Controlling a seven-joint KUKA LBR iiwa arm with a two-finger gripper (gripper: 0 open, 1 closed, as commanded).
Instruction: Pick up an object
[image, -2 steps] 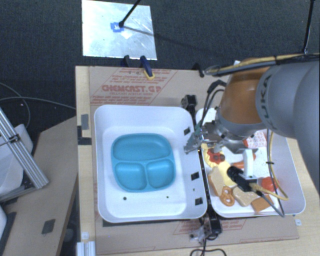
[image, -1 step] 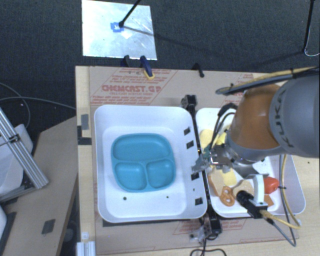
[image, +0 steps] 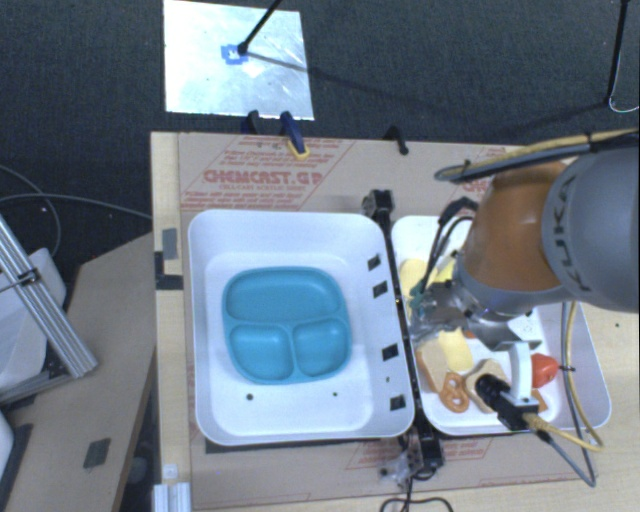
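We can't tell how the jaws stand, since the arm covers them over the right bin. The yellow piece beside the pretzel looks like light, stiff, slick plastic, so we'd pinch it across its narrow middle.

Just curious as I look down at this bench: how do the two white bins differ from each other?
The left bin holds one blue divided plate, lying flat near its middle; the right bin holds several small yellow, orange and red items. The left bin lies open to view, while the grey and orange arm hangs over much of the right bin. Both are shallow, white and side by side.
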